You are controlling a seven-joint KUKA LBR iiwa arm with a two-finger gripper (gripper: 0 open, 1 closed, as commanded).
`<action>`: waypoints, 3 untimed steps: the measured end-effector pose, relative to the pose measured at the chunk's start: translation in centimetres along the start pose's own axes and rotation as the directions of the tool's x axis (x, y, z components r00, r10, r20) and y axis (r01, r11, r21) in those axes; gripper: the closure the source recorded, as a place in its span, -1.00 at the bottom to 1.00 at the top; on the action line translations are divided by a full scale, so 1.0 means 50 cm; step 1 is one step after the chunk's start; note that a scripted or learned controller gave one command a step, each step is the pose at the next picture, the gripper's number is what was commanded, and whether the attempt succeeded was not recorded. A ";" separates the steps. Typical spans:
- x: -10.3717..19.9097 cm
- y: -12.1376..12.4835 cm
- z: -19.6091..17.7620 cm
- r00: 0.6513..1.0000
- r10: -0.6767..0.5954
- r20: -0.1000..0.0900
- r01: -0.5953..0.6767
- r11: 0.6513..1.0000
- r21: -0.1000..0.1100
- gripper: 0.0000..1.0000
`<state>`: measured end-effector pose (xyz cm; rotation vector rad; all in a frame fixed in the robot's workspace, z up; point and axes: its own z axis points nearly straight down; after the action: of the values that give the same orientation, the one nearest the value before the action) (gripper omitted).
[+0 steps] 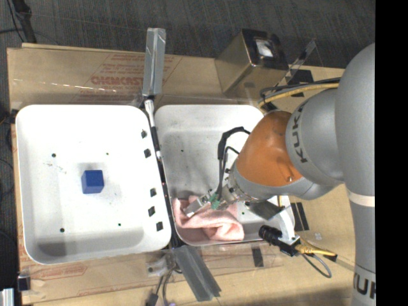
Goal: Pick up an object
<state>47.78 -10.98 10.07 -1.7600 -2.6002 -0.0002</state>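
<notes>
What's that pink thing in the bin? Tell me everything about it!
The pink cloth looks soft, like a small towel, bunched into wrinkly folds rather than spread flat. It lies on the floor of the right bin, tucked into the near left corner against the wall. The arm's tool is right at its top edge; whether it grips the cloth is unclear.

You'll find the arm (319,145) cut off at the frame's right; it hides the right bin's (191,139) right side and part of the pink cloth (207,225).
</notes>
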 end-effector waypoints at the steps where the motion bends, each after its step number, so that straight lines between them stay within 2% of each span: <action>1: -0.013 0.071 0.020 0.995 0.096 0.000 -0.096 0.995 0.002 -1.00; 2: -0.013 0.072 0.001 0.996 0.092 0.000 -0.092 0.996 0.003 1.00; 3: -0.014 0.072 0.001 0.996 0.092 0.000 -0.092 0.996 0.003 -1.00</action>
<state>51.38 -10.27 10.02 -1.8766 -2.5153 0.0040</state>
